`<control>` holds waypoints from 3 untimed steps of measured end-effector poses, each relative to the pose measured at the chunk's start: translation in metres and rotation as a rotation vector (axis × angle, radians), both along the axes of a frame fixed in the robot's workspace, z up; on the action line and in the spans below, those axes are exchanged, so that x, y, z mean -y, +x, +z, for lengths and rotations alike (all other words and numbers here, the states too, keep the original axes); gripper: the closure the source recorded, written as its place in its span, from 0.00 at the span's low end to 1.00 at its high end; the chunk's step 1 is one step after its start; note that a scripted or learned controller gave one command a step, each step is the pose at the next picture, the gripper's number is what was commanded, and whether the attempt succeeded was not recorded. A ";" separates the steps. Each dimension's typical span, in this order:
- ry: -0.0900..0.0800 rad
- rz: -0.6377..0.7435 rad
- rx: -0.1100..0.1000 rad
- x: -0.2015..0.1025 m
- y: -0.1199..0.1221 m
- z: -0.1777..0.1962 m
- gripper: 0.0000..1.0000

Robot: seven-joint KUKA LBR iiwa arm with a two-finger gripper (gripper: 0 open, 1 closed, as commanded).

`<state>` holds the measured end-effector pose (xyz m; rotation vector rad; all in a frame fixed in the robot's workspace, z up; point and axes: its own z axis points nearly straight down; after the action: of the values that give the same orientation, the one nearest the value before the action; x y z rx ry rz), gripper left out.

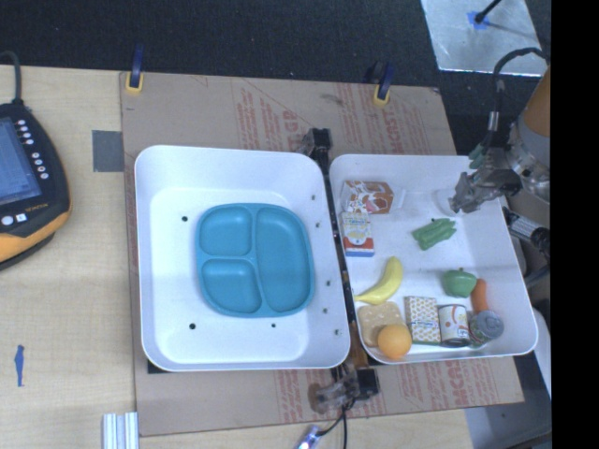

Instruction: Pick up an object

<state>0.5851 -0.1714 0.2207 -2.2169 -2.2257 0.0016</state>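
1. The gripper (pixel 468 197) hangs over the right bin (pixel 524 279), near its 2 o'clock corner; the arm enters from 3 o'clock with its orange band at the frame's edge.
2. I cannot tell whether the fingers are spread or pressed together: they show as a dark blurred mass, and nothing is visible between them.
3. The green pepper-like piece (pixel 434 234) lies on the bin floor just at 7 o'clock of the gripper, near it but apart.
4. At the bin's 11 o'clock sit a small pouch with a red print (pixel 365 196) and, just below it, a small carton (pixel 357 234).
5. A banana (pixel 384 282) lies near the bin's left wall, around 8 o'clock.
6. Along the 6 o'clock edge, close together: a cracker-like round (pixel 375 317), an orange (pixel 394 341), a small box (pixel 423 321), a can (pixel 453 325) and a grey lid-like piece (pixel 487 326).
7. A green apple-like piece (pixel 460 282) and an orange carrot (pixel 480 295) touch at about 4 o'clock.
8. The left bin (pixel 159 251) holds a blue divided plate (pixel 255 258) at its centre.
9. A teach pendant (pixel 26 187) rests at the bench's 9 o'clock edge.
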 end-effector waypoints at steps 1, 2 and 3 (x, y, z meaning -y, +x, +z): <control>0.001 0.000 -0.001 0.000 0.000 -0.001 0.00; 0.001 0.002 -0.005 -0.062 0.007 -0.108 0.00; 0.001 0.002 -0.005 -0.077 -0.064 -0.130 0.00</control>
<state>0.5213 -0.0944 0.0911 -2.2117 -2.2246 0.0066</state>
